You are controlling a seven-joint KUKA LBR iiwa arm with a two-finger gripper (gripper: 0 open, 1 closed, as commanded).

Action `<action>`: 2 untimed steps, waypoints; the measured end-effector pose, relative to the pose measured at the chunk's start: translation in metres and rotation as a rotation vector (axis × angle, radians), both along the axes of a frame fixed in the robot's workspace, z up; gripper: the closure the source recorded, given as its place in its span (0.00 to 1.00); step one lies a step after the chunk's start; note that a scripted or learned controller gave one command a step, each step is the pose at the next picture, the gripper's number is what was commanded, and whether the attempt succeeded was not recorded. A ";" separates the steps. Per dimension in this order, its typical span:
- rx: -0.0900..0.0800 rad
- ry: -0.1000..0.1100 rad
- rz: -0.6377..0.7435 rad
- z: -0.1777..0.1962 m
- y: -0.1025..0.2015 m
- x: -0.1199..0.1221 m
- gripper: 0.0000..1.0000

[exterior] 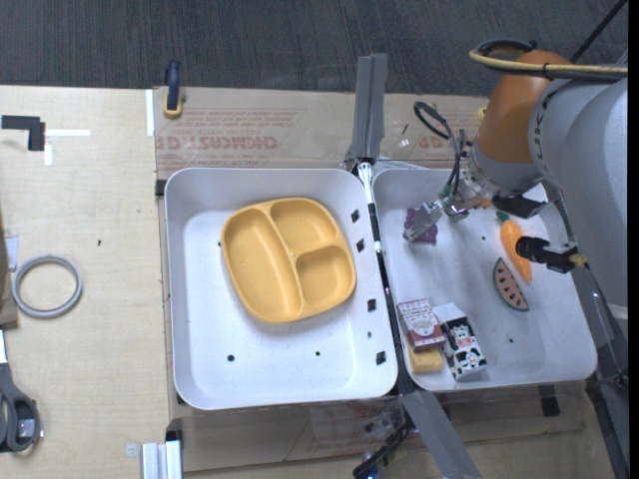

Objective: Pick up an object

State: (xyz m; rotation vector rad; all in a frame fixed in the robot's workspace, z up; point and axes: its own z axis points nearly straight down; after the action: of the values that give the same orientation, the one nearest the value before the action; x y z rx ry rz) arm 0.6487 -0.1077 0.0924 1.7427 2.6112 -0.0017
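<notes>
While the grey arm (589, 118) reaches in from the right over the far part of the right bin (559, 362), its gripper (451, 206) hangs low near that bin's far left corner. Whether it is open or closed cannot be told, since the tip is small and partly blurred. Just left of the gripper tip, touching or nearly touching it, lies a small purple object (421, 225) on the bin floor; nothing shows it clasped.

To the right of the gripper sits an orange piece (513, 247), partly crossed by a dark part of the arm, and just nearer than that lies a watermelon-slice toy (510, 284). At the near left of the same bin, well apart from the gripper, are a small pink-and-white carton (419, 323), a black-and-white cow-patterned carton (462, 348) and a tan block (425, 359) close together.

Across the divider, the left bin (200, 367) holds a yellow divided plate (288, 257). On the bench far left lie a grey tape ring (45, 285) and scissors (17, 417).
</notes>
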 end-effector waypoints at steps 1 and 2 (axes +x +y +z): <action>-0.003 -0.003 0.004 0.010 0.000 0.001 1.00; -0.003 -0.002 0.004 0.010 0.000 0.001 0.00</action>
State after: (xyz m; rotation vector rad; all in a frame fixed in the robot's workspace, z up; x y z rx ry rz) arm 0.6495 -0.1072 0.1025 1.7361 2.6116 -0.0035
